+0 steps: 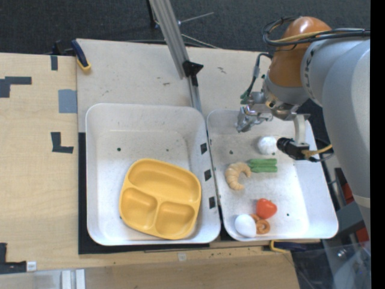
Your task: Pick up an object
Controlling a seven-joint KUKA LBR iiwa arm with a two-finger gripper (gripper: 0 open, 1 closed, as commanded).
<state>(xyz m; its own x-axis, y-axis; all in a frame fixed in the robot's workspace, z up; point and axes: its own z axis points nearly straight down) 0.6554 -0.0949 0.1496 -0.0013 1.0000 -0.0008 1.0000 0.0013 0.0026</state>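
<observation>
My gripper [243,123] hangs over the far left corner of the right bin [313,221], with nothing visible between its fingers. Right of it, a small white ball [266,144] rests on the bin floor. A green pod-shaped piece [263,165] lies below that, and a tan croissant [237,175] sits beside it to the left. Near the front edge are a red pepper-like piece [266,208], a white egg [245,224] and a small orange pretzel-like piece [261,225].
The left bin [144,125] holds a yellow divided tray [160,198] toward its front. A slanted metal pole [171,32] rises at the back between the bins. The wooden bench [36,179] extends left.
</observation>
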